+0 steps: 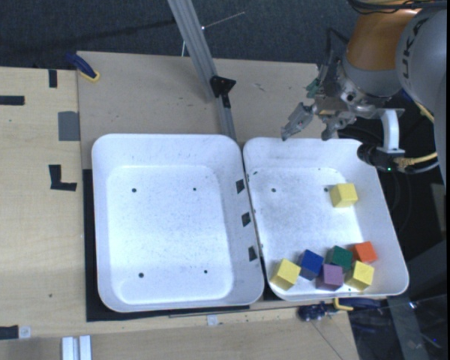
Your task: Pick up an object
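A wooden bench (157, 88) seen from above and at a slant carries two shallow white bins set side by side, their inner rims touching down the middle. The left bin (105, 201) shows bare white floor from wall to wall, giving wide open room. The right bin (300, 152) is open across its far and middle floor, with its contents lying toward the near and right walls. A grey arm with an orange band (382, 28) reaches in from the right, and its gripper (309, 127) hangs above the far rim of the right bin, its two fingers spread apart with nothing between them. The right bin holds seven small blocks. One yellow block (344, 194) sits alone near the right wall, well apart from the others. Six more crowd the near right corner: a yellow block (286, 274) at the left end, a blue block (311, 263) just beside it, a purple block (332, 276), a green block (340, 258) behind it, an orange block (365, 252) and another yellow block (362, 275) nearest the corner. In all there are three yellow blocks and one each of blue, purple, green and orange. A slanted metal pole (199, 40) crosses the bench behind the bins.
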